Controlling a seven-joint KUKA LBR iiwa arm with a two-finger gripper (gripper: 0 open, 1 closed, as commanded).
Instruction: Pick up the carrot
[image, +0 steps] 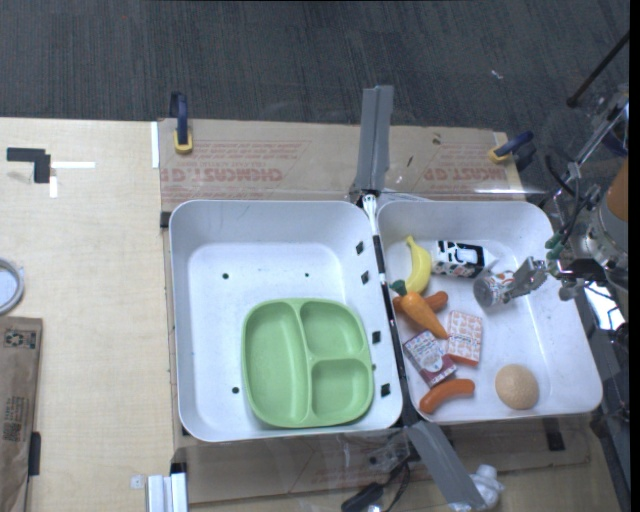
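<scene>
The carrot (421, 313) is orange with a green top and lies tilted in the left part of the right bin (566, 352), just below a yellow banana (418, 264). My gripper (527, 277) reaches in from the right and hangs low over the bin's upper right part. It sits next to a grey can-like object (492, 290) and well to the right of the carrot, apart from it.
The right bin also holds a black-and-white carton (459, 258), two red-and-white packets (445, 345), an orange-red sausage (447, 393) and a tan round object (517, 386). In the left bin (200, 300) lies a green divided plate (308, 362). A grey divider post (375, 140) stands between the bins.
</scene>
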